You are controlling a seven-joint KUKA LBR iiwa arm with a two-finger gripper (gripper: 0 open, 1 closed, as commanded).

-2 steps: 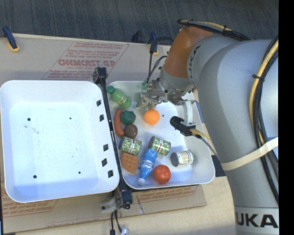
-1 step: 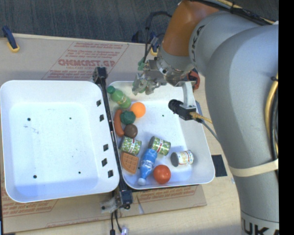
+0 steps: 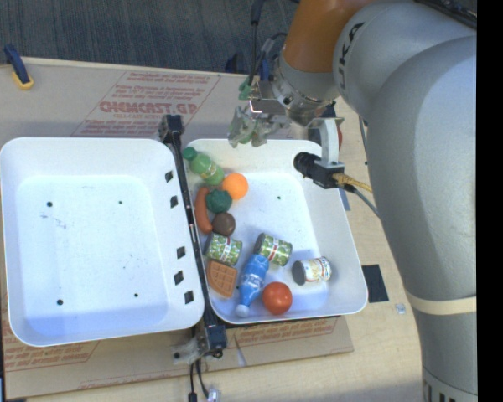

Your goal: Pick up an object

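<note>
bench surface: brown cardboard sheet (image 3: 151, 99) with red print, bearing two white bins. right bin (image 3: 339, 249) holds the pickable objects: green bottle (image 3: 204, 166), orange ball (image 3: 235, 186), carrot (image 3: 203, 210), brown ball (image 3: 224, 223), two green cans (image 3: 250, 249), waffle (image 3: 221, 278), blue bottle (image 3: 251, 281), tomato (image 3: 277, 298), small jar (image 3: 313, 270). gripper (image 3: 250, 132) hangs above the bin's far rim, nothing between its fingers; open or closed cannot be determined. left bin (image 3: 17, 224) adjoins.
</note>
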